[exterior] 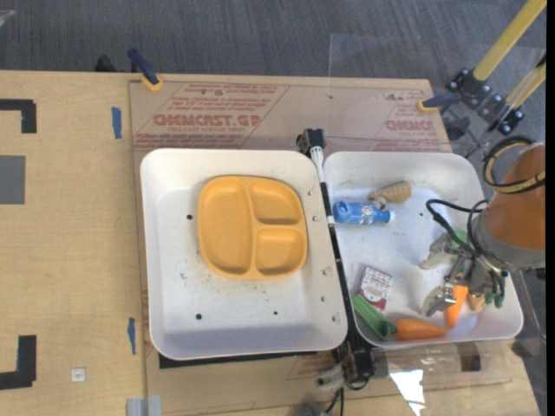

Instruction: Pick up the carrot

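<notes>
On the worktop: two shallow white bins sit side by side on a sheet of printed cardboard, all seen from above at a slant.
Worktop: pale brown board, with black corner marks and bits of blue tape at its left part.
Cardboard sheet: lies under both bins, red lettering along its far edge, held by clamps at the far corners.
Left bin: white, with scattered dark specks on its floor.
Right bin: white, touching the left bin along a dark seam.
Arm: enters from the right, its orange band over the right bin's right side.
Orange tray: three compartments, lying flat near the middle of the left bin.
Jaws: low over the right bin's near right part, pointing down at a small orange piece; how far apart they stand cannot be told, and nothing can be seen held between them.
Carrot: orange, lying flat on the right bin's floor by the near rim, just beside the jaws.
Green item: lies slanted at the carrot's left end, touching or nearly so.
Blue bottle: on its side in the far part of the right bin.
Red-and-white packet: between the bottle and the green item.
Tan item: small, just beyond the bottle.
</notes>
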`<action>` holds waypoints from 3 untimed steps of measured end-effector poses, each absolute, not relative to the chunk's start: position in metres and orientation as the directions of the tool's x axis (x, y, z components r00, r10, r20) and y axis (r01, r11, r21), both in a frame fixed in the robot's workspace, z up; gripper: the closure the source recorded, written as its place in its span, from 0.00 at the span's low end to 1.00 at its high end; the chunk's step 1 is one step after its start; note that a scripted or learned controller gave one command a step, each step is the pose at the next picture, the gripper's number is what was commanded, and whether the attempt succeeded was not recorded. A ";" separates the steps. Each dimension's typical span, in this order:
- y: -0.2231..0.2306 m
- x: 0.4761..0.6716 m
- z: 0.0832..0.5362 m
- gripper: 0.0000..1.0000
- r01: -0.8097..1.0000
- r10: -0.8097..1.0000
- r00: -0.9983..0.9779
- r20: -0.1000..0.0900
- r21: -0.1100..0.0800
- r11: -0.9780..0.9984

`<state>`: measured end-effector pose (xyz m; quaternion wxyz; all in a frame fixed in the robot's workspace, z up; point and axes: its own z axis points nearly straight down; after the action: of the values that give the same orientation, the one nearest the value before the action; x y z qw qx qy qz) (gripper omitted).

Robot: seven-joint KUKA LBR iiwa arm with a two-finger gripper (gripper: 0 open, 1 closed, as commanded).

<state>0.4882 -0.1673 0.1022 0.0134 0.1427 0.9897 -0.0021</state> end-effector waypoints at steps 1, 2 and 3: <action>-0.171 0.488 0.091 0.00 -0.068 -0.068 -0.997 -0.024 -0.004 0.998; -0.170 0.490 0.103 1.00 -0.069 -0.069 -0.997 -0.031 -0.006 0.998; -0.170 0.490 0.102 0.00 -0.070 -0.070 -0.997 -0.029 -0.005 0.998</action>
<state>0.4896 -0.1701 0.1024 0.0147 -0.0348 0.9993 -0.0020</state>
